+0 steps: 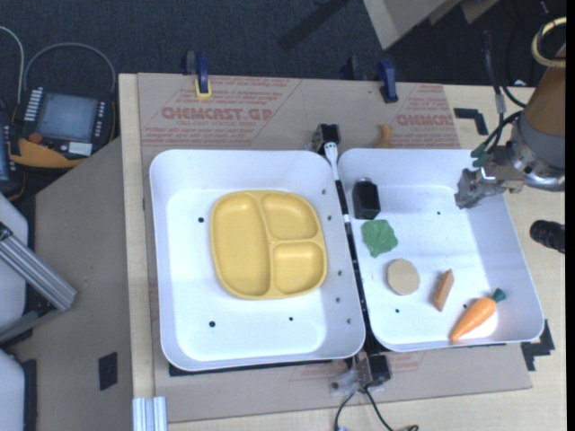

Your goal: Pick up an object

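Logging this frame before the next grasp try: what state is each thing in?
Gripper: over the right bin's far right edge, holding nothing visible.
Yellow tray: flat in the left bin.
Carrot: lying in the right bin, near corner.
Green piece: lying by the divider.
Round piece: lying flat.

Orange carrot [473,319], tilted, in the right bin's [422,338] front corner

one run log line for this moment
phase: approach | gripper: above right bin far corner, holding nothing | carrot, cracker, lettuce: untouched in bin
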